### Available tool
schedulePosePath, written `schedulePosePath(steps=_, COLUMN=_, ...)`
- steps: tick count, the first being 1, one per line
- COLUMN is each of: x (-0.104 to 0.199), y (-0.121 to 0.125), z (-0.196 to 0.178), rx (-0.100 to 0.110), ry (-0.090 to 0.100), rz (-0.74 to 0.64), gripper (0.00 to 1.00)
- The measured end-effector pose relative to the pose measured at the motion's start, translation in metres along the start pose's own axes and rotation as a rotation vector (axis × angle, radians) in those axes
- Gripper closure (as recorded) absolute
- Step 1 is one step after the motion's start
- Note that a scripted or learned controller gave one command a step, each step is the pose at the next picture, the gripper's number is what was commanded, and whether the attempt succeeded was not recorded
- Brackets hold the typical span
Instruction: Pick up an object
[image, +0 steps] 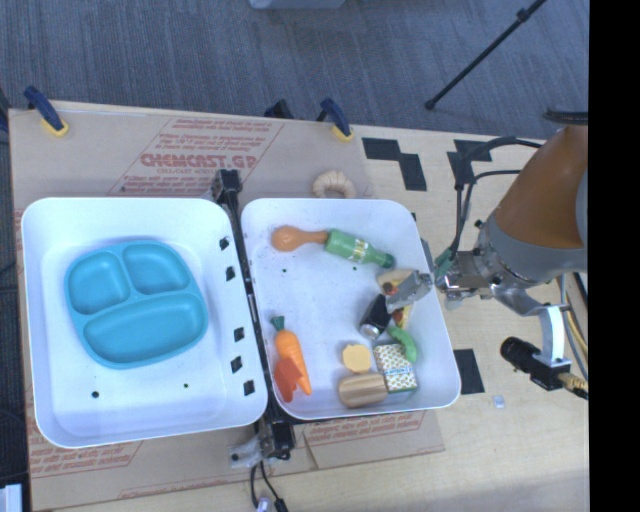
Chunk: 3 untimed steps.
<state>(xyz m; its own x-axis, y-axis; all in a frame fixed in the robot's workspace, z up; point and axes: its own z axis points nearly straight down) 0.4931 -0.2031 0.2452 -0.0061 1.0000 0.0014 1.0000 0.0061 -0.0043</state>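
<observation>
The right bin (300, 215) holds several small things. A green bottle (356, 247) lies at the back beside an orange spoon-like toy (297, 238). At the front left lies a toy carrot (290, 360). Along the front right sit a yellow disc (357, 357), a tan block (361, 390) and a green-and-white box (397, 368). A small black can (375, 318) and a green piece (405, 343) lie near the right wall. My gripper (406, 289) hangs low over the bin's right side, just above the black can. No thing is visibly held.
In the left bin (50, 400) lies a blue divided plate (135, 302). A pale wooden ring (334, 184) rests on the bench behind the right bin. Blue clamps (337, 117) hold the cardboard at the back edge. The arm crosses the right bin's right wall.
</observation>
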Motion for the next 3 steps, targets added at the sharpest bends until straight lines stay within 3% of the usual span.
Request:
schedulePosePath(steps=1, x=0.027, y=-0.016, z=0.136, rx=-0.001, ry=0.000, rz=-0.016, gripper=0.00)
schedulePosePath(steps=2, x=-0.004, y=0.024, z=0.154, rx=0.001, ry=0.008, rz=-0.345, gripper=0.00)
schedulePosePath(steps=3, x=-0.008, y=0.088, z=0.153, rx=-0.002, ry=-0.002, rz=-0.624, gripper=0.00)
